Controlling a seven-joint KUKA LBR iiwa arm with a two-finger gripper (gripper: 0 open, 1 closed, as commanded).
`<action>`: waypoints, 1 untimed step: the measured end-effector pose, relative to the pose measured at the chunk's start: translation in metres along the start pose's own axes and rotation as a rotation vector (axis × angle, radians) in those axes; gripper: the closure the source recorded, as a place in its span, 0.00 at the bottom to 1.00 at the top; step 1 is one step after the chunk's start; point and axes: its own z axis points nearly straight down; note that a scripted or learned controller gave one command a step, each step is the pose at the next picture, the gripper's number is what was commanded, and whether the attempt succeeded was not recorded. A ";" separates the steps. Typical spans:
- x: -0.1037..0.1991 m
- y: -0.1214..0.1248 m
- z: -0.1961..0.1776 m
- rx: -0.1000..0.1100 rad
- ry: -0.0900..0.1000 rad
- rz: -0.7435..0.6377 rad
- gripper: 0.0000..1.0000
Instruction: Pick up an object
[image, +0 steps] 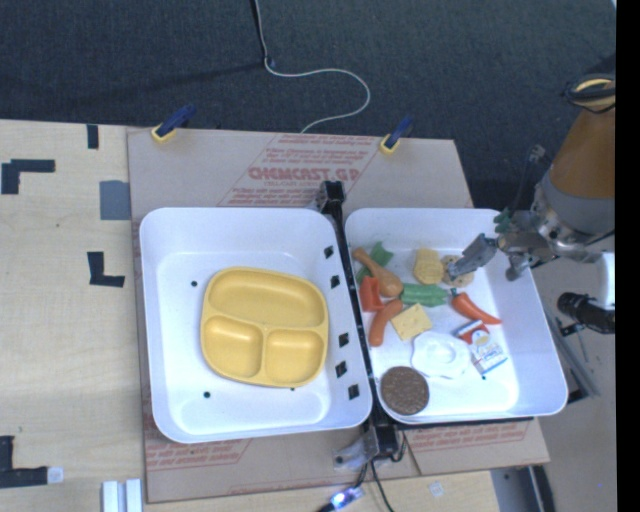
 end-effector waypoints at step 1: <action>0.000 0.003 -0.008 -0.014 -0.003 -0.004 0.00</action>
